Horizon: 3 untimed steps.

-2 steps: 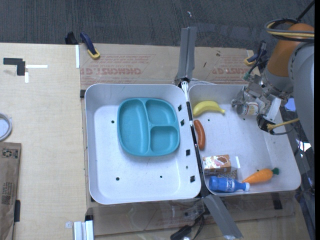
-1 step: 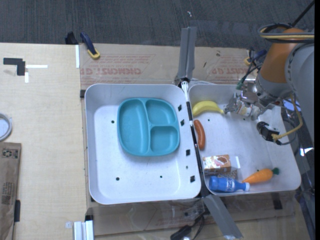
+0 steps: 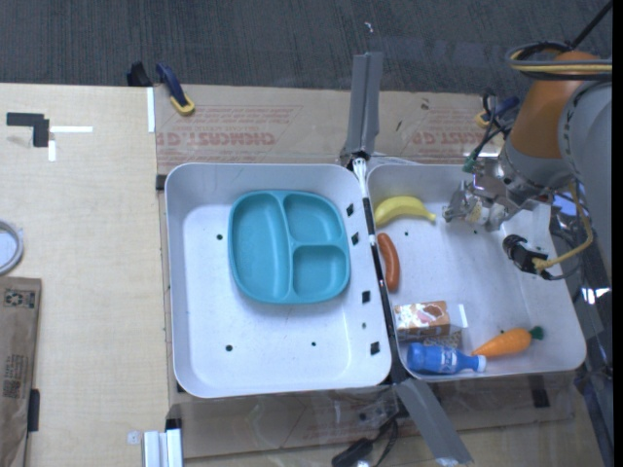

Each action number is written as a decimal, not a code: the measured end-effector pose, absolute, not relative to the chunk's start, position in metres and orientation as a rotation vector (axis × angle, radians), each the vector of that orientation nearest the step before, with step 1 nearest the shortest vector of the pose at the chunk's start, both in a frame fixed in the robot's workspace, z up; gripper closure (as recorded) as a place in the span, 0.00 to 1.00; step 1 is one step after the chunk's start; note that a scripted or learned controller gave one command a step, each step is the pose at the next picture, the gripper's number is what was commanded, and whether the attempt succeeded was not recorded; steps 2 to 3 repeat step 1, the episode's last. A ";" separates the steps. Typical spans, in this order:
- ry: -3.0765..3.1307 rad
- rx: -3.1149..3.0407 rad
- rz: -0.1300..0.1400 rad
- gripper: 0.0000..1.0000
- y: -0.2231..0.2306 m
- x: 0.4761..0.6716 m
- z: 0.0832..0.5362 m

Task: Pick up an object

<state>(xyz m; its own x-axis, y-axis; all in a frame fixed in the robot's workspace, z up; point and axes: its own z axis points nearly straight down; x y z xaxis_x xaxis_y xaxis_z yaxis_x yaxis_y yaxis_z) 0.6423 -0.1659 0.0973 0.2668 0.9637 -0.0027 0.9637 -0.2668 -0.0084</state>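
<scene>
camera view | banana [image 3: 403, 209] left of jaws [image 3: 471, 212], apart

This is looking like a robotics lab rather than a home or shop: a pale wooden worktop [image 3: 78, 261] is carrying two shallow white bins, the left bin [image 3: 195, 358] and the right bin [image 3: 545, 358], sitting on a taped-down sheet of printed cardboard [image 3: 263, 125] over dark carpet [image 3: 243, 17]. A grey arm with an orange band [image 3: 545, 115] and loose cabling is reaching in, while toy-like food is lying about, a blue divided plate [image 3: 289, 246] and what is probably a plastic banana [image 3: 402, 209], suggesting test props.
</scene>
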 end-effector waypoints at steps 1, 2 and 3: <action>-1.861 -2.530 0.006 1.00 -0.141 0.647 0.206; -1.861 -2.530 0.006 1.00 -0.141 0.647 0.206; -1.861 -2.530 0.006 1.00 -0.141 0.647 0.206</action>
